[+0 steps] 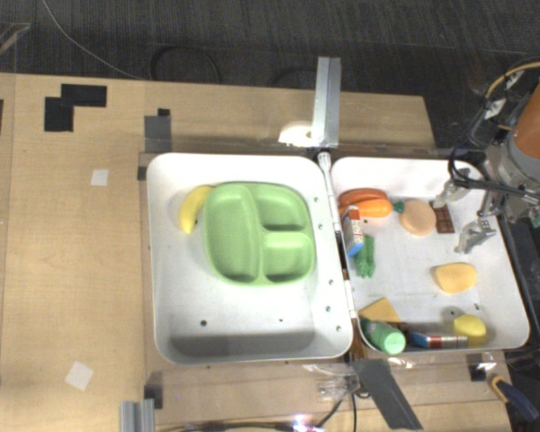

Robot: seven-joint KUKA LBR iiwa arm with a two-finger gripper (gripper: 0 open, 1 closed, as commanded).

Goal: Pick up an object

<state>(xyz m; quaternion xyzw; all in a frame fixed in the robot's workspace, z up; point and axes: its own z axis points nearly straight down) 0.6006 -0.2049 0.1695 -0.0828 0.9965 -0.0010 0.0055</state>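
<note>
My gripper (465,212) hangs over the right part of the right bin (504,282), open, with nothing between its fingers. Just left of it lie a small brown block (444,220) and a round peach-coloured piece (418,217). A yellow lumpy item (455,277) sits below the gripper. An orange and red toy (364,203), a blue and white tube (353,233) and a green item (366,257) lie along the bin's left side. At the bin's front are an orange wedge (381,310), a green bottle (387,338), a marker (434,339) and a yellow lemon (469,326).
The left bin (175,313) holds a green divided plate (256,232) and a banana (193,207) at the plate's left edge. A metal post (328,102) stands behind the divider between the bins. The arm (533,133) enters from the right.
</note>
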